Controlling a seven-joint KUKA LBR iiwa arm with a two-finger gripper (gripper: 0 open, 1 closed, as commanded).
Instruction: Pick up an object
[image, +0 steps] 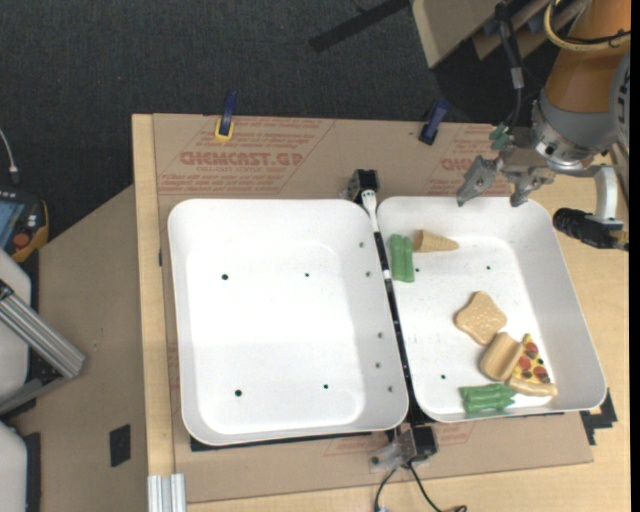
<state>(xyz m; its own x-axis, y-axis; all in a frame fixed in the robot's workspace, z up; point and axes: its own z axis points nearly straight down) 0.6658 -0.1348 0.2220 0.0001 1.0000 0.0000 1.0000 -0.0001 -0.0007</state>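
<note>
My gripper (495, 188) hangs open above the far edge of the right bin (572, 300), its two fingers spread and nothing between them. Inside that bin, a green stick (402, 258) lies by the left wall with a tan cone (433, 241) just beside it. Nearer the front lie a slice of toast (480, 316), a bread roll (498, 355), a pizza slice (530, 369) and a green leafy piece (487, 399). All of these rest on the bin floor, well apart from the gripper.
The left bin (200, 300) lies beside the right one on a cardboard sheet (270, 155). Clamps (226, 117) hold the sheet's far edge. A black fitting (363, 186) sits between the bins at the back.
</note>
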